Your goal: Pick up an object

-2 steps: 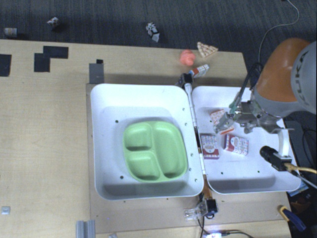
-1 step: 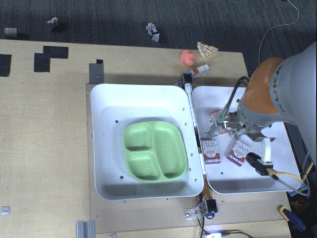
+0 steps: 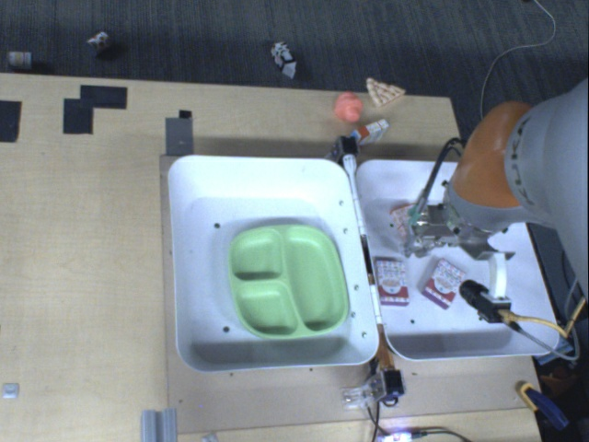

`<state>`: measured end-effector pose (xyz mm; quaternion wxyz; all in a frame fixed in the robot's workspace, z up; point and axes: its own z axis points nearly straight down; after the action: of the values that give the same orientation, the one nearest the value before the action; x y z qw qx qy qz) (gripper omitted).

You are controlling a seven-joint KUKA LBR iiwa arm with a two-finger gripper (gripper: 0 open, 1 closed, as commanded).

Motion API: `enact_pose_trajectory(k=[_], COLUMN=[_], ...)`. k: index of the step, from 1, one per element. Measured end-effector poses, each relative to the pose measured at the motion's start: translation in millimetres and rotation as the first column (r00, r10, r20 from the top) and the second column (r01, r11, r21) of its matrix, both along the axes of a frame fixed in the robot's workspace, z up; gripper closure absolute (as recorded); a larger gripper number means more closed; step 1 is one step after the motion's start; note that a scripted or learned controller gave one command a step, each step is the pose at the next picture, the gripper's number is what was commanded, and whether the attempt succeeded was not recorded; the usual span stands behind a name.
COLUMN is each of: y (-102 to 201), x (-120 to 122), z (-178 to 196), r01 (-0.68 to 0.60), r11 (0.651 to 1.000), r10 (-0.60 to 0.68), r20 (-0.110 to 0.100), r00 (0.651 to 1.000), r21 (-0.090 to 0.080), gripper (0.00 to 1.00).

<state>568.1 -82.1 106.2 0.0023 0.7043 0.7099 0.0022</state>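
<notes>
The small flat red-and-white packets [image 3: 391, 282] lie in the right shallow white bin [image 3: 442, 343], just below the grey two-finger gripper [image 3: 416, 228], whose state I cannot tell.

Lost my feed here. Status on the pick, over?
Tool low in right bin, over a reddish item by the divider. Two red-and-white packets loose just below it. Green tray in left bin, apart.
</notes>
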Motion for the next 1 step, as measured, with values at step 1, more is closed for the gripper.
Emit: enact_pose_trajectory(k=[1], y=[-64.1], x=[-52.4], z=[-16.4], r01=[0.004], r11=[1.0], r10=[-0.004], r20=[0.009], r00=[1.0], r21=[-0.004], gripper=[1.0])
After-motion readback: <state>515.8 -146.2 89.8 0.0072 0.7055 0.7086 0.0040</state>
